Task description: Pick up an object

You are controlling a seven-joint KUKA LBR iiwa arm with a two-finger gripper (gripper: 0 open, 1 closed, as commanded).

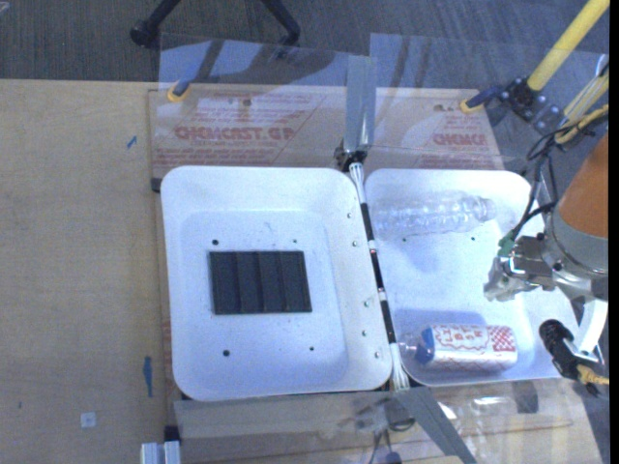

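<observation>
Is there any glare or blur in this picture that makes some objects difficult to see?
In the camera view, the clear plastic bottle nearly blends into the white right bin; reflections streak the transparent panels behind the bins; the gripper looks slightly soft; the dark ridged pad is sharp.

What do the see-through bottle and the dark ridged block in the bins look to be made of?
The bottle looks like thin clear plastic: the white bin shows through it, with glints on its ribs. The block looks matte dark grey, perhaps rubber or foam; it has no shine, and the material is hard to tell.
</observation>
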